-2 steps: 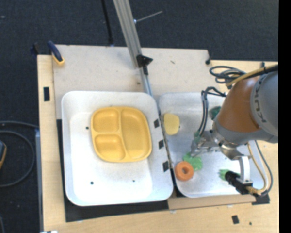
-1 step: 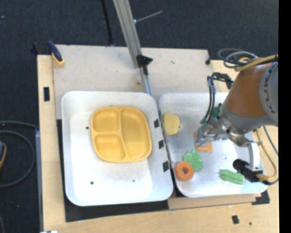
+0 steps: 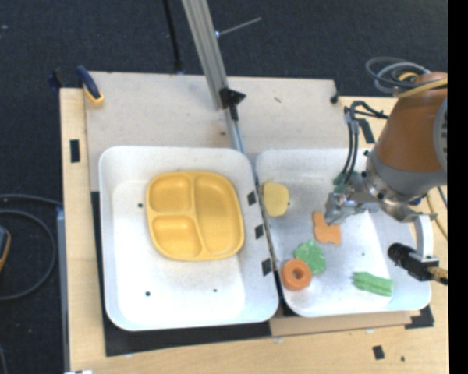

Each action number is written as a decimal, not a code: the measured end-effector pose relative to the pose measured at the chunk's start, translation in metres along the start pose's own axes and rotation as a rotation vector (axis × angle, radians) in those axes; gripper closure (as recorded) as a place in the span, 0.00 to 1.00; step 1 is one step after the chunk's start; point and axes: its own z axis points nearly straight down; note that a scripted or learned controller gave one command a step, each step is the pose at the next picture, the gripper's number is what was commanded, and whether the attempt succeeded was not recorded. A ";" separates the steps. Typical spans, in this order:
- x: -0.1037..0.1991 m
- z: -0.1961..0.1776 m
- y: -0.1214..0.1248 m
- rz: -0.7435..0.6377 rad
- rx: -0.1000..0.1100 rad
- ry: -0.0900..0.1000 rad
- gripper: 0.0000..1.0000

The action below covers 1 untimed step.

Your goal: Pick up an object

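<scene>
The tool [image 3: 333, 212] is poised just above the orange piece [image 3: 326, 231]; its state cannot be told. The flat piece could be missed.

Even, fairly bright overhead light; both white bins [image 3: 125, 302] left of the gripper [image 3: 333, 211] nearly wash out; soft shadows; overall slightly grainy, soft focus.

A glossy yellow plastic divided tray [image 3: 195, 214] sits in a matt white bin [image 3: 125, 287] of speckled plastic; pale wooden bench [image 3: 156, 107] beneath; brushed metal rail [image 3: 203, 37] overhead; the arm's orange band [image 3: 409, 131] gleams smooth.
</scene>
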 end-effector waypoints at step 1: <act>0.059 -0.010 0.017 -0.005 0.004 0.003 1.00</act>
